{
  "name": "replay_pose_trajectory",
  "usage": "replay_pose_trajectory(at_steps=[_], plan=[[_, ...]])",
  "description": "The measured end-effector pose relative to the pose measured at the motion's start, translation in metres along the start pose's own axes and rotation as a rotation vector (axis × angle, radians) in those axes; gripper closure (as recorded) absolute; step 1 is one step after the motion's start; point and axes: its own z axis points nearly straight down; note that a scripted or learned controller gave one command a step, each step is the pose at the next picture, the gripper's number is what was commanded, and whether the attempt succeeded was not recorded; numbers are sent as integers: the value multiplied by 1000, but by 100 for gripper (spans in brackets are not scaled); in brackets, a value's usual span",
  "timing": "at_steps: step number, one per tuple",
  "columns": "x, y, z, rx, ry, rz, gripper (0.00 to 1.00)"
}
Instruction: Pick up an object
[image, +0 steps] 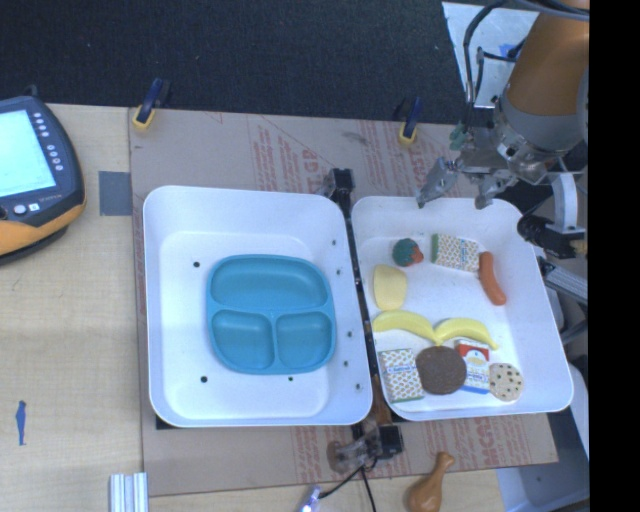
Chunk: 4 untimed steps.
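Nothing was gripped yet, the gripper (458, 193) was parked spread open above the far rim of the right bin (535, 395), so only the approach step was reached, and a drop onto something like the carrot (490, 278) was probably needed next.

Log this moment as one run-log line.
phase: approach | gripper: open, above right bin's far edge, holding nothing | nearest items: green ball, patterned box | blue tray: in left bin
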Motion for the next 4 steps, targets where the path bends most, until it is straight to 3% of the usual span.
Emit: replay_pose_trajectory(at_steps=[2, 3, 4], plan=[[1, 11, 161, 3, -2, -1, 0], [0, 12, 150, 2, -3, -4, 100], [0, 12, 150, 3, -3, -4, 0]])
